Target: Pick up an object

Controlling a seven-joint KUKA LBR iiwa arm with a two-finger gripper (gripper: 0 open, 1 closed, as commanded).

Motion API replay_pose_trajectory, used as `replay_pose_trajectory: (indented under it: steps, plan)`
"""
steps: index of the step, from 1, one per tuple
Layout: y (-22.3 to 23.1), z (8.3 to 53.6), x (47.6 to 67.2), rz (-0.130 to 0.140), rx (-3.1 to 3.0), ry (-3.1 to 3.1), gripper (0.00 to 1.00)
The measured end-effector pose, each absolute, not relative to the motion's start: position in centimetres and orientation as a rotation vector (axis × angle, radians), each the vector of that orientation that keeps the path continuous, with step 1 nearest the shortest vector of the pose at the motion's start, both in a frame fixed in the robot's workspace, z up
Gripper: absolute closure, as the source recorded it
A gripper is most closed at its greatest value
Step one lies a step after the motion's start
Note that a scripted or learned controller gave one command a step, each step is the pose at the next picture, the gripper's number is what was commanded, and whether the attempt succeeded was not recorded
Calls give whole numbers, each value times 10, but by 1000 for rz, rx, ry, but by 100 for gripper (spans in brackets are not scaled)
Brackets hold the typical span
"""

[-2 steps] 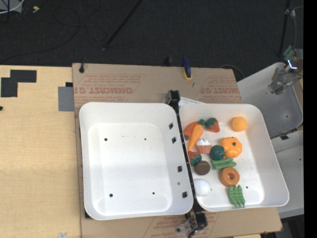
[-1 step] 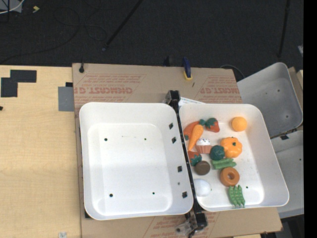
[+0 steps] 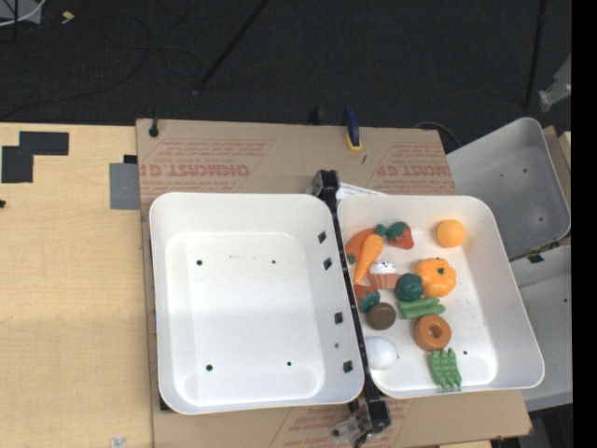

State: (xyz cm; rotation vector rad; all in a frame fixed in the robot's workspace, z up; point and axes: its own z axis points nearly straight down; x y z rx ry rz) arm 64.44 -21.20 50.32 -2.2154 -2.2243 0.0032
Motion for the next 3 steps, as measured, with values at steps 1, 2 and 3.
replay_pose_trajectory:
  steps: [1, 2, 3]
  plan:
    - [-127, 378, 567, 12, -2202, -2214, 0]
    - [-132, 395, 571, 5, -2218, -2221, 100]
    - [-157, 469, 625, -4, -2223, -2231, 100]
